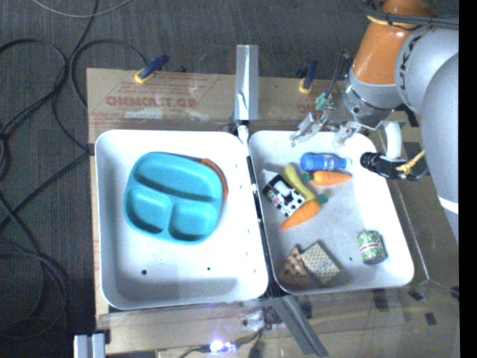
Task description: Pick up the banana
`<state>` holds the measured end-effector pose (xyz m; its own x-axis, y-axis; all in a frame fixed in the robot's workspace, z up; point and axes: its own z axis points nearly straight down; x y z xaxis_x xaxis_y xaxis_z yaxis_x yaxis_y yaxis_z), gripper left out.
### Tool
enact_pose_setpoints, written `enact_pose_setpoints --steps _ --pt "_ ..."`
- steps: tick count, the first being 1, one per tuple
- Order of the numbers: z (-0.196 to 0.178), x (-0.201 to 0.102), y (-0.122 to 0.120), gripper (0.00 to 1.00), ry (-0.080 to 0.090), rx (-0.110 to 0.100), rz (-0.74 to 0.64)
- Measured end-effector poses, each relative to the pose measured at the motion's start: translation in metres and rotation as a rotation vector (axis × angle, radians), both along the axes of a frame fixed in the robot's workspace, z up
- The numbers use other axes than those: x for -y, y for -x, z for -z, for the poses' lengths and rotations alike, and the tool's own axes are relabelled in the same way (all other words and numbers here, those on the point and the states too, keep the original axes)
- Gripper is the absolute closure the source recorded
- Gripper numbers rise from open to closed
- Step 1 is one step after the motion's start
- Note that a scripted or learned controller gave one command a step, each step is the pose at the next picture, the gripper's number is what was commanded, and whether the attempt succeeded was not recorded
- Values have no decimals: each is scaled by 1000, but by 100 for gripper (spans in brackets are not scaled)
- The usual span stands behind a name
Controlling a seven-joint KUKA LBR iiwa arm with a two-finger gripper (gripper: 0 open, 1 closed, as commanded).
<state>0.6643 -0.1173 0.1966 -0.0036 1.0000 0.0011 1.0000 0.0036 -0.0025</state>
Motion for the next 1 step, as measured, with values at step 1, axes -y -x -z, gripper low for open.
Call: enact_pose_setpoints --steps 1 --pt "109 -9 22 0 5 3 -77"
